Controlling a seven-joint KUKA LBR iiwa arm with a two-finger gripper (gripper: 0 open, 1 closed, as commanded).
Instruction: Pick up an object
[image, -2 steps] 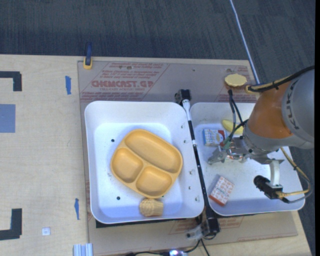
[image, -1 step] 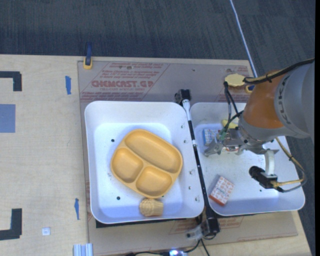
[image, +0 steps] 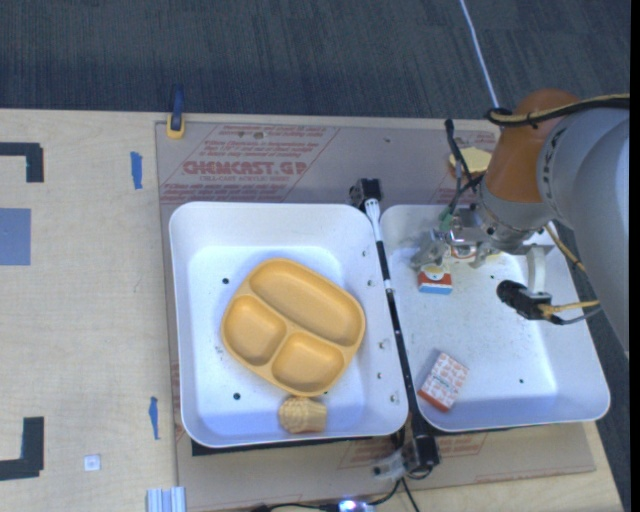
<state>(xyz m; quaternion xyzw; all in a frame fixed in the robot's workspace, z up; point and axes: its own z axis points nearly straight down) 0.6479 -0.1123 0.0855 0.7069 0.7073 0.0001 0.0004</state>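
Your stock list, operator:

1. Tool: over the far-left part of the R bin, on the grey arm w/ orange band coming in from the right. You can't tell from this angle whether it's open or closed.
2. Small box: white w/ red and blue, on the R bin floor just below the tool in view. Can't tell if they're touching.
3. Patterned carton: red/white print, lying tilted at the near-left of the R bin, by the left wall. Well apart from the tool.
4. L bin: holds a yellow 3-compartment plate, approx. centre.
5. Tan cone-like item: waffle texture, at the plate's near edge, close to the L bin's near wall.
6. In your way: the R bin's left wall, near the small box. Open floor on the box's other sides.
7. Black clip: far end of the joint between the bins.
8. Counter: pale wood w/ blue tape marks.
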